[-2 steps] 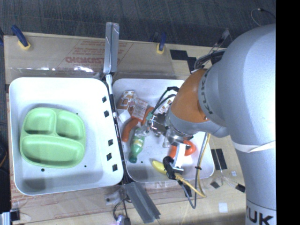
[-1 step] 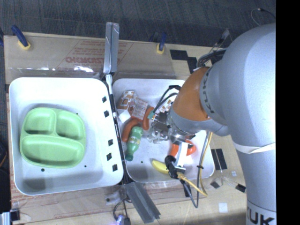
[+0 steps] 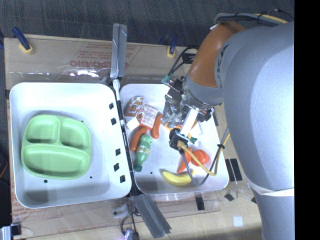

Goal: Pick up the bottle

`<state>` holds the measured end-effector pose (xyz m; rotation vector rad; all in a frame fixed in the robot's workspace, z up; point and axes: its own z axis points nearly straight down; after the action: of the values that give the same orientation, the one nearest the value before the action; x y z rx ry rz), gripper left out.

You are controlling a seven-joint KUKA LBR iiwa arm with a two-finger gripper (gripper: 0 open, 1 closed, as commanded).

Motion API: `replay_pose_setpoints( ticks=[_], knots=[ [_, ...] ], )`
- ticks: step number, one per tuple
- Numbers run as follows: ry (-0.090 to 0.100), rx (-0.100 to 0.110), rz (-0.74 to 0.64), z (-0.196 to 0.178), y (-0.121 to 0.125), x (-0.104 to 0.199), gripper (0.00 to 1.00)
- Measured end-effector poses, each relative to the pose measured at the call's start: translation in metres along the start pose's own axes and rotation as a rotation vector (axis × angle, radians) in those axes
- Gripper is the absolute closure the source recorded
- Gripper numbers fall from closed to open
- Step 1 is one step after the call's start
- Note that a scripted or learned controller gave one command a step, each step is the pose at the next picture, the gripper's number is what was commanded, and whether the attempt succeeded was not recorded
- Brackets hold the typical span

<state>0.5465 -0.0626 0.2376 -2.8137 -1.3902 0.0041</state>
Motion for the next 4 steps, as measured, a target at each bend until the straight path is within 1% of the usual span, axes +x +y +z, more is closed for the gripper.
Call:
replay_pose_setpoints(
  ticks=[1, 2, 3, 4],
  knots=[
    [-0.001, 0.002, 0.0, 0.0, 0.0, 0.0, 0.0],
    [-0.002, 0.004, 0.103, 0.048, -0.083, 0.018, 0.0],
    [-0.004, 0.008, 0.095, 0.039, -0.083, 0.019, 1.0],
    [-0.002, 0.003, -0.137, 0.048, -0.092, 0.004, 1.0]
  ],
)
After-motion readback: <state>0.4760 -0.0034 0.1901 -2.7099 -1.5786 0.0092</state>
